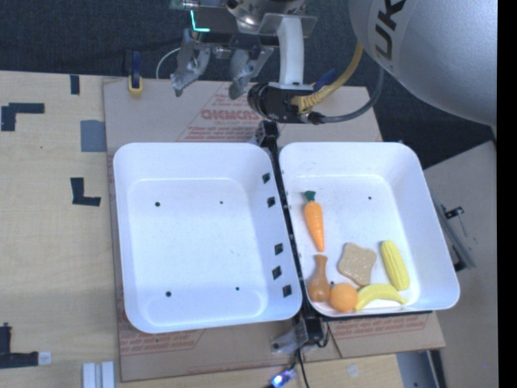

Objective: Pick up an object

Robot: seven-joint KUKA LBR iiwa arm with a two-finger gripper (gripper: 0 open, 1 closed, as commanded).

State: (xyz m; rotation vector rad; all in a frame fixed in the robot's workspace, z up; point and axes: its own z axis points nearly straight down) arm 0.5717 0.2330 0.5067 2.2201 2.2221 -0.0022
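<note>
Orange, yellow and tan toy foods lie bunched in the lower part of the right bin (404, 168), in the lower right of the frame; the carrot (314, 225) lies nearest the divider between the bins, its long axis running nearly up and down the picture with the green top toward the upper edge; below it sit a small tan gourd (320, 280) and an orange (343, 297), touching or nearly so; a slice of bread (356, 263) lies just right of them, a corn cob (394, 265) further right, and a banana (380, 297) curves along the bottom wall. The left bin (129, 217) has only its white floor in sight. The gripper (212, 78) hangs at the upper middle of the frame, above the cardboard (218, 115) behind both bins, not over either one; its jaws stand spread apart with nothing between them. Every object therefore lies down and to the right of the jaws, well apart from them; the carrot is the nearest. Taking it would likely call for a move toward the lower right and a closing line across its narrow width, so left to right in the picture.
</note>
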